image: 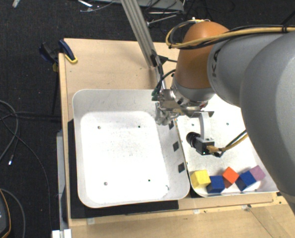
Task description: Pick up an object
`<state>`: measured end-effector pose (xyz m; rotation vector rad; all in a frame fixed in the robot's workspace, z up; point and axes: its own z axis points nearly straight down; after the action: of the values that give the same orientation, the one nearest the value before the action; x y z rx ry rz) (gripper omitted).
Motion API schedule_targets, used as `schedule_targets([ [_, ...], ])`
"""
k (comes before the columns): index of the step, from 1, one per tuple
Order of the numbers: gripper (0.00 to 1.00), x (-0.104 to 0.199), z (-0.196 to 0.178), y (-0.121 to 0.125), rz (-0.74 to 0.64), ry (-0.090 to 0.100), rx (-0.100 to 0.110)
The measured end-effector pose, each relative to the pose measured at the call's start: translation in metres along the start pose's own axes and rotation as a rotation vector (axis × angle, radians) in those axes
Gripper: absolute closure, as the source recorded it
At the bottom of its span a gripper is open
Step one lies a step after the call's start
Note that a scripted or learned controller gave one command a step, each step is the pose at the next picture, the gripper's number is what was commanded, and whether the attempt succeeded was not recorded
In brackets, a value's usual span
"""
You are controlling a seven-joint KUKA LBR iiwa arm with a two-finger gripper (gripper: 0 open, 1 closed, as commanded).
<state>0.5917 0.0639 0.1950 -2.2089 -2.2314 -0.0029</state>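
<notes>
Several small blocks lie in the near corner of the right bin [230, 125]: a yellow block [200, 177], a blue block [216, 184], an orange block [230, 175], a second blue block [246, 180] and a purple block [257, 172]. My gripper [162, 116] hangs under the orange wrist band, low over the ridge between the two bins, near their far end. It is well away from the blocks, which sit towards the front right of it. I see nothing held by it.
The left bin [117, 152] is a bare white tray with a speckled floor. A slanted metal bar [137, 24] crosses behind the wrist. A blue and yellow clamp [64, 51] sits at the bench's far left corner. Cables lie on the dark floor at left.
</notes>
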Motion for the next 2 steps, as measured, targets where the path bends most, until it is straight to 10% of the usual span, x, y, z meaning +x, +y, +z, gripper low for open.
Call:
schedule_targets([
  [1,0.00,-0.005,0.000,0.000,0.007,-0.003,0.001],
  [2,1.00,-0.005,-0.010,0.001,0.005,-0.004,-0.001],
])
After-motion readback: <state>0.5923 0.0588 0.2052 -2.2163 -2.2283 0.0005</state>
